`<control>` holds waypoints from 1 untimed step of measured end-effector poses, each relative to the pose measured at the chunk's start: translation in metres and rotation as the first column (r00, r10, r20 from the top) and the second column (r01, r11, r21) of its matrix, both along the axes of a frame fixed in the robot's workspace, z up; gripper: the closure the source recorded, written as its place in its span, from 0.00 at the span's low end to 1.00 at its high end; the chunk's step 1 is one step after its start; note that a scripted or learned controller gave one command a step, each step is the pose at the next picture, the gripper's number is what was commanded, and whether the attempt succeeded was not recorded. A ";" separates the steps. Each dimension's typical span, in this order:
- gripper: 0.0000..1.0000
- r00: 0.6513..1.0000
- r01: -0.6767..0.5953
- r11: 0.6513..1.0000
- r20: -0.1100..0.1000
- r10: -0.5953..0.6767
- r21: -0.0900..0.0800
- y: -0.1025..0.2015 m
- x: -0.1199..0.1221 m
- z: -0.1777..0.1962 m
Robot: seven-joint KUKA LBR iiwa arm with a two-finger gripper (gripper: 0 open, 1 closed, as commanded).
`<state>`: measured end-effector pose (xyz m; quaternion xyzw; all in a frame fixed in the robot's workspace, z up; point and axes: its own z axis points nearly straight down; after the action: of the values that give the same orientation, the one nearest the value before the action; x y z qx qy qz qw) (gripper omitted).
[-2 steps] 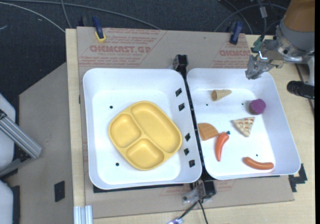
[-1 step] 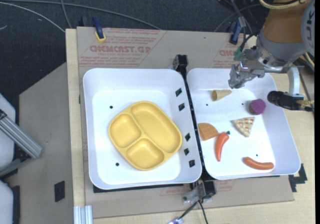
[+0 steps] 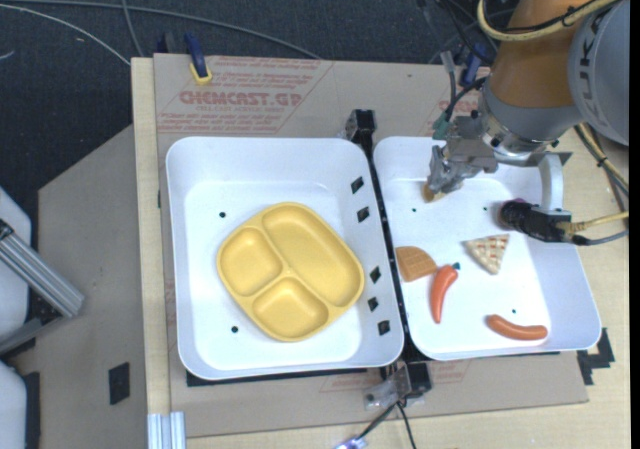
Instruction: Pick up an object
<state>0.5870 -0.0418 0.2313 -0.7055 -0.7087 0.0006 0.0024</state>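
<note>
Reaching in from the right, the grey arm with its orange band hangs its two-finger gripper low over the far-left part of the right-hand shallow white bin, near the divider between the bins. A small brownish thing lies at the fingertips, too small and too hidden to identify, and whether the fingers are apart, together or clamped on it cannot be told from this angle. The clearer candidates sit nearer the front of that bin: a round orange-brown flat piece against the left wall, a red chilli-shaped toy with a green stem just beside it, a tan waffle-patterned wedge to the right, and an orange-red sausage-shaped toy near the front edge. The left bin holds a yellow three-compartment plastic plate. The main risk, as I judge it, is a close on nothing: the brownish thing looks thin and low, so the fingertips could scrape the bin floor or slide over it. The bin wall and the black clips close by could also foul a finger. The wrist points steeply downward, with cables trailing to the right.
</note>
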 end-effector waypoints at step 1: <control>1.00 1.000 0.000 1.000 0.000 0.000 0.000 0.049 -0.015 -0.010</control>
<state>0.5721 0.0067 0.2210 -0.7056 -0.7086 0.0006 0.0023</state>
